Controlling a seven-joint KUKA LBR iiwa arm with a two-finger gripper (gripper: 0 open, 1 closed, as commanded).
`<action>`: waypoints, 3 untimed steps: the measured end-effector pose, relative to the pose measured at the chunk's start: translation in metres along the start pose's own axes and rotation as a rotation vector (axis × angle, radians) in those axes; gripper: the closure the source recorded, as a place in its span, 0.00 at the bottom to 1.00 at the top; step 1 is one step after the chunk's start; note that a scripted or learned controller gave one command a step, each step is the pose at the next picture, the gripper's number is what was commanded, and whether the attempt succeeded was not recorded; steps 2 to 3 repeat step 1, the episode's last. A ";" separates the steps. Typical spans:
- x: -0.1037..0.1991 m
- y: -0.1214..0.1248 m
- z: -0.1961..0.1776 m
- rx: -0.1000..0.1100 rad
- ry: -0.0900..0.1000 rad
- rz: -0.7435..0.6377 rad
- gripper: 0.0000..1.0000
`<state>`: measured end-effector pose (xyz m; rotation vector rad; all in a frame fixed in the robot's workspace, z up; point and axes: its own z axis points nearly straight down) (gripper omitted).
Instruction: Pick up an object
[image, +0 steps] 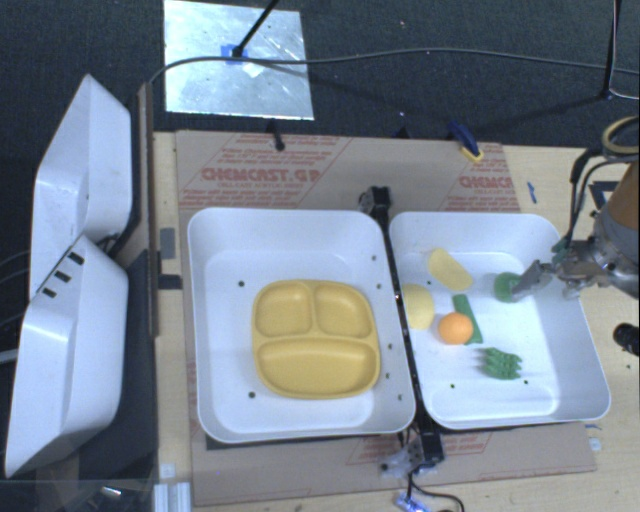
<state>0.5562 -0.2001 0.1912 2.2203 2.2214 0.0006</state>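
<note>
The right bin (575, 405) holds several small toys. A pale yellow oblong piece (450, 269) lies near the middle, and a rounder yellow piece (418, 306) rests against the left wall. An orange ball (456, 328) sits on a flat green strip (467, 315). A leafy green piece (501, 363) lies toward the front. A round green piece (505, 288) sits at the right. My gripper (528, 281) reaches in low from the right edge, its tip right against this round green piece. I cannot make out whether it has hold of it.
The left bin (215, 330) carries a yellow divided plate (316, 337). A black clamp (378, 200) joins the bins at the back. Cardboard (300, 170) lies under both bins. White casings (70, 290) stand at the far left, and a cable (420, 62) crosses the dark floor behind.
</note>
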 end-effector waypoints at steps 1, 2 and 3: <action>-0.003 0.054 -0.001 -0.001 -0.001 -0.002 0.00; -0.003 0.054 -0.001 -0.001 -0.001 -0.002 0.00; -0.003 0.054 -0.001 -0.001 -0.001 -0.002 0.00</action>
